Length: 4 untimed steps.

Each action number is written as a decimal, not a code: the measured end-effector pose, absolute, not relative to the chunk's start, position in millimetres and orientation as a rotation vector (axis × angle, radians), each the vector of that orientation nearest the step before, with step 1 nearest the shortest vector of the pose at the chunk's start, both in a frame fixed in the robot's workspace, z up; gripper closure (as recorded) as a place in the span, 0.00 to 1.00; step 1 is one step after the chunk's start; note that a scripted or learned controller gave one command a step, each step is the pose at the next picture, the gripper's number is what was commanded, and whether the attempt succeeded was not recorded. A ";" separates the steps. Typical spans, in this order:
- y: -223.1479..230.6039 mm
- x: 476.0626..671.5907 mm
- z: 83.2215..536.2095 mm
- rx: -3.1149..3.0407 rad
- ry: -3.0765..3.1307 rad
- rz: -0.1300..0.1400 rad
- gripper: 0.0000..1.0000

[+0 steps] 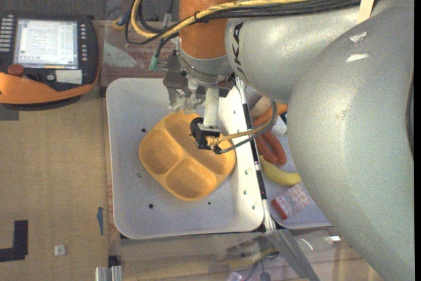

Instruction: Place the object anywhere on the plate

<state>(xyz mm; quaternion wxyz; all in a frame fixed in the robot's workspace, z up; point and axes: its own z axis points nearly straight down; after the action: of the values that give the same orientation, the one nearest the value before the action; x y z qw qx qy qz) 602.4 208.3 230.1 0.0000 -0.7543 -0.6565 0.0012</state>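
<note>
One yellow-orange glossy plastic plate (177, 164), rounded-square with three moulded compartments, lies flat mid-way in the left shallow white bin (128, 141), one of two on the surface. My tool (187, 101) hangs over the plate's far edge; can't tell whether it's apart or together. The right bin (314, 217) holds one yellow banana (279, 174), one red curved sausage shape (275, 145) and one red-and-white packet (289, 201), part hidden under my arm.

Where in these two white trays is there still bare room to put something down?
Left bin: bare floor left of the yellow plate, and a strip below it in the view; the plate's visible compartments lie bare too. Crowded: the right bin, where a banana and a red packet huddle beside the arm.
</note>
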 end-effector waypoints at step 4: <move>212.8 533.9 279.9 -1.719 -2.631 -0.005 1.00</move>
<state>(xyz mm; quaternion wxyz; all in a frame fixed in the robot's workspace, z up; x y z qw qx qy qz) 533.9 212.8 279.9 -0.0006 -0.5470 -0.8371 -0.0016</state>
